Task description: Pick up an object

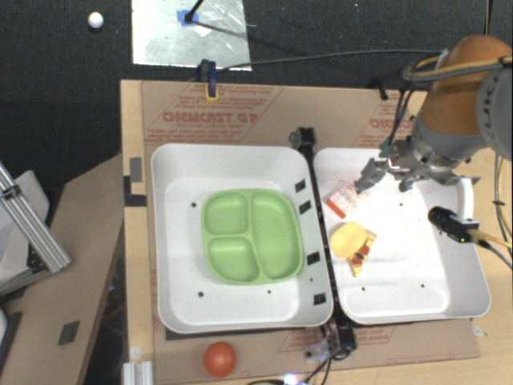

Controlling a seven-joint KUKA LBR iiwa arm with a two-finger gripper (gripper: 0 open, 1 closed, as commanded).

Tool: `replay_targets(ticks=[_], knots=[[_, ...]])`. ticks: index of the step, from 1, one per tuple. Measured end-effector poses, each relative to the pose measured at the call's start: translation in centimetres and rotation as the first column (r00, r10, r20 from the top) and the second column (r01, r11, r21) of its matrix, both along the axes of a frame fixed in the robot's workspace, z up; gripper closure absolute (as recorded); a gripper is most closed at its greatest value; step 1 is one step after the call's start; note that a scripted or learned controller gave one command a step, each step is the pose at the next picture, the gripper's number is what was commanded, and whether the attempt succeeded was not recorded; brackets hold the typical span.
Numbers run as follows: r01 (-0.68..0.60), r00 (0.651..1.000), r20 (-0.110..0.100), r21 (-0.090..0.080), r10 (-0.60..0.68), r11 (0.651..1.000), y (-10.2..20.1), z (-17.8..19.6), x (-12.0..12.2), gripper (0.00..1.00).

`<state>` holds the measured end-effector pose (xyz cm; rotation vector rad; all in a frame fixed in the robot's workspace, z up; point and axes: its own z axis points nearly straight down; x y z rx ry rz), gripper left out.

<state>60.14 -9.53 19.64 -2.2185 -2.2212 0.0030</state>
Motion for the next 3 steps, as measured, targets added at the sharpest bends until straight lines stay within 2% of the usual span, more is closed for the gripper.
replay_targets(ticks=[2,3], knots=[[0.0,1.0,0.0,0.0,0.0,1.0,0.1,-11.5,0.0,0.0],[0.0,1.0,0.005,0.0,0.0,1.0,0.1,-10.1,0.1,1.0]])
